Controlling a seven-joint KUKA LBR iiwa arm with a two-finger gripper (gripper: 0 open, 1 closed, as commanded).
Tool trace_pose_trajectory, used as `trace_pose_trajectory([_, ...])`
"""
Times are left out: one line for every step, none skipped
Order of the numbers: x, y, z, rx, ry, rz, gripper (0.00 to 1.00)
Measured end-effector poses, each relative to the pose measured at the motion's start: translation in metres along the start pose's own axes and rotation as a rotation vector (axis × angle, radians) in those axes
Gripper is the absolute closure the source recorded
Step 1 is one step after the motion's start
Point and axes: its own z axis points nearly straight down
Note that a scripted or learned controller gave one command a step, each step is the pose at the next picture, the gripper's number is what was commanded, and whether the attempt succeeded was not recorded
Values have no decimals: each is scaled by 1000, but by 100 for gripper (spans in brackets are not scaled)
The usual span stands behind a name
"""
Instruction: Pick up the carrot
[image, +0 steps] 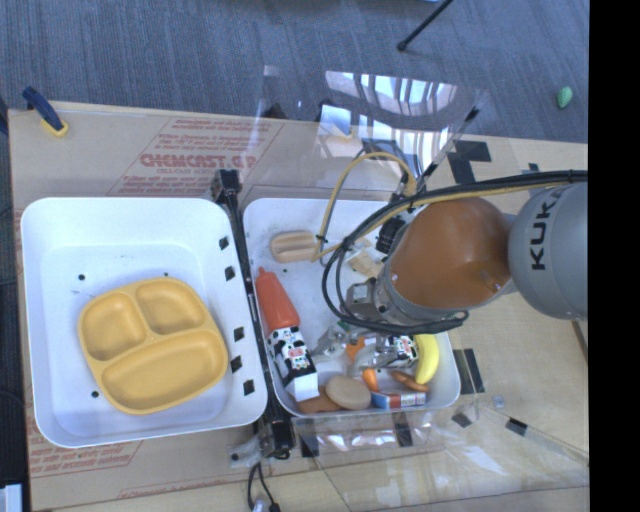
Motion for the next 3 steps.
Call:
trace_pose_trajectory([37, 20, 1, 11, 37, 102, 0])
trace_pose_trajectory([33, 19, -9, 13, 35, 93, 100])
trace_pose_trajectory([54, -16, -1, 23, 35, 640, 100])
